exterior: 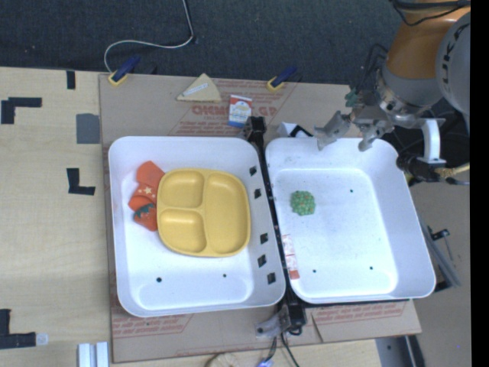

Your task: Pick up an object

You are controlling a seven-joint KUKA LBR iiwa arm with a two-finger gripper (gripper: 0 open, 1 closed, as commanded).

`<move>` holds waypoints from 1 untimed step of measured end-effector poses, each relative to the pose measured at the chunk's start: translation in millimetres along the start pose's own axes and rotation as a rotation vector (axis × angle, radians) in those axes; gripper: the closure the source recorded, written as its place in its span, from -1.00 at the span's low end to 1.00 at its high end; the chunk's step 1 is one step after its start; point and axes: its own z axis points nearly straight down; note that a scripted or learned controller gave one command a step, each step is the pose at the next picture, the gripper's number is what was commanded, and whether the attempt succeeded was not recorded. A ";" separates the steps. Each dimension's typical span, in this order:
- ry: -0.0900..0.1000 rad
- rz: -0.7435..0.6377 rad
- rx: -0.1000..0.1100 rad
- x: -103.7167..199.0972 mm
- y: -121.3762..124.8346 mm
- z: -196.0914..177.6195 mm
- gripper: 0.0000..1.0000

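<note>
Hovering the two-finger gripper [345, 132] with jaws spread and holding nothing, I'd descend straight onto the small green knobbly ball [302, 202] lying below-left of them.

The table [46, 228] carries a cardboard sheet [153, 102]; on the sheet, two white bins [122, 228] sit side by side, touching.

L bin [126, 281]: tray [205, 211] | R bin [397, 274]: ball [302, 202]
</note>
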 end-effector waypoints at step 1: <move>0.001 0.001 0.002 21.0 -67.5 73.0 -1.00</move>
